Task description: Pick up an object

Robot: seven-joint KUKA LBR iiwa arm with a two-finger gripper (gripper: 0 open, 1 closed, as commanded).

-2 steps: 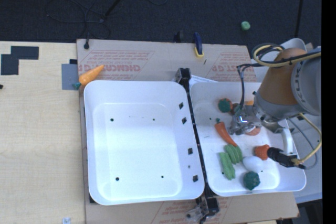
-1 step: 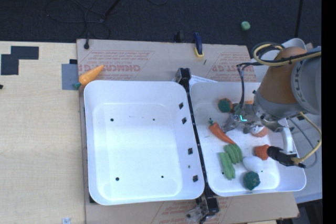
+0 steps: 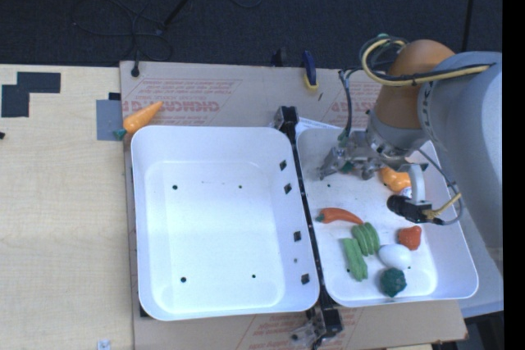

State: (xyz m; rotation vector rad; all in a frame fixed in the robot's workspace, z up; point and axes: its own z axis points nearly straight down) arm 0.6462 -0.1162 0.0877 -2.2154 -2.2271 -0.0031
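- Reaching in from the right, the grey arm [image 3: 459,119] bends over the right bin [image 3: 459,279], its orange band above the wrist; the gripper [image 3: 349,162] hangs low over that bin's upper part, and whether it is wide, narrow or holding anything I cannot tell.
- Beside it, the left bin [image 3: 213,217] is a shallow white tray with smooth walls, touching the right bin along a black hinge-like strip.
- Under both bins lies a brown board [image 3: 213,90] with red print, on a pale wooden tabletop [image 3: 57,217]; dark carpet and loose cables fill the room behind.
- Toy food lies bunched in the right bin's lower half: two green pods [image 3: 361,248], a red-orange pepper [image 3: 340,216], a white egg [image 3: 395,256], a dark green lump [image 3: 393,283], a small red piece [image 3: 409,238].
- Any of these looks light, stiff and somewhat slippery; the long pepper, lying apart from the rest, seems the easiest to pinch across its middle.
- One orange carrot [image 3: 141,118] lies outside, by the left bin's far corner.
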